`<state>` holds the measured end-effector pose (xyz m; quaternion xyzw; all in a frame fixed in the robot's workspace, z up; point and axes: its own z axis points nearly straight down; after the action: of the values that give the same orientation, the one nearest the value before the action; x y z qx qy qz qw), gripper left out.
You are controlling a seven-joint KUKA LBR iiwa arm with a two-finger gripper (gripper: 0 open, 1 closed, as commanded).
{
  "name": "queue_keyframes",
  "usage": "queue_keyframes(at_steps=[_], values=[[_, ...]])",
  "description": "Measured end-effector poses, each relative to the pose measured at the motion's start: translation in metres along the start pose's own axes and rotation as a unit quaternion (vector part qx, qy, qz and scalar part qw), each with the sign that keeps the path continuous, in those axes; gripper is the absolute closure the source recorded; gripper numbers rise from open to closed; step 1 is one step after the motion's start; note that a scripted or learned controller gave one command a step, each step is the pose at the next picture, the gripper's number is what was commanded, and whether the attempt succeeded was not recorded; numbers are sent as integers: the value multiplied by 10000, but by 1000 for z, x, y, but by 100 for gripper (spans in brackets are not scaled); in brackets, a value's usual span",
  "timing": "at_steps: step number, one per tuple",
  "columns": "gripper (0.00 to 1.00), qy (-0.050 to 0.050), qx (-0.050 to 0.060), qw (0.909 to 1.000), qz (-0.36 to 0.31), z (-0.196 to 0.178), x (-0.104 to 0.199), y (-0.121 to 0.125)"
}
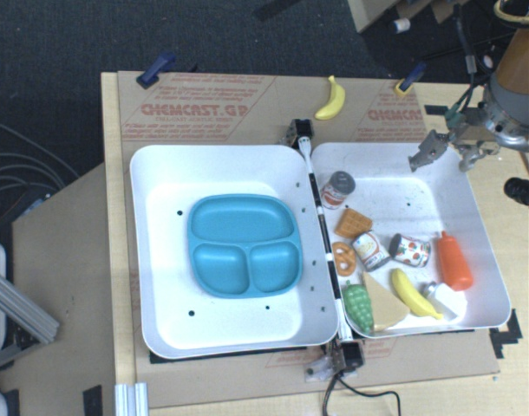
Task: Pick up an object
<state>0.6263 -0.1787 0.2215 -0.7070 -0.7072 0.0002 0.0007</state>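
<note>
I see gripper over right bin far corner, jaws spread wide, empty; banana well apart.

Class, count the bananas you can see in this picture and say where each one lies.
2. One banana lies on the bench beyond the bins; the other banana lies in the right bin, near its front. More could be hidden.

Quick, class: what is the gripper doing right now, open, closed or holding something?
Gripper: open, holding nothing, above the far edge of the right bin.
</note>
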Motion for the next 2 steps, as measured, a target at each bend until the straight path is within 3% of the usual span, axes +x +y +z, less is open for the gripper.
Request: queue_keyframes(at_steps=[1, 2], values=[[0, 1, 4, 10000, -7, 115, 12, 19], [100, -4, -3, 10000, -13, 104, 12, 20]])
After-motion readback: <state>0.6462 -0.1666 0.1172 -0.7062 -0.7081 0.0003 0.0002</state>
